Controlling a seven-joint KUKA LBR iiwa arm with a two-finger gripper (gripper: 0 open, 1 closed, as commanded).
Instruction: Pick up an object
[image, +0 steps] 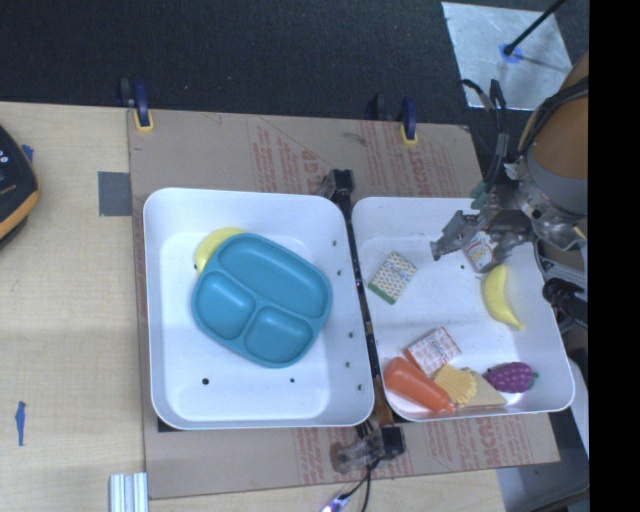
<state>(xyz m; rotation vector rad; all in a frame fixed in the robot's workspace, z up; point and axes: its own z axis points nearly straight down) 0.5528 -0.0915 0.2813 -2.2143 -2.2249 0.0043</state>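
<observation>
My gripper (472, 242) hangs over the back of the right bin (400, 215), reaching in from the right. A small red-and-white packet (480, 253) sits tilted between its dark fingers, and the gripper is shut on it. Just right of it and a little nearer lies a yellow banana (499, 296). A green-and-white packet (392, 276) lies to the gripper's left on the bin floor.
At the right bin's front lie another red-and-white packet (433, 348), an orange carrot (415, 385), a yellow wedge (462, 383) and purple grapes (510, 377). The left bin (170, 390) holds a blue divided plate (262, 298) over a yellow item (213, 244).
</observation>
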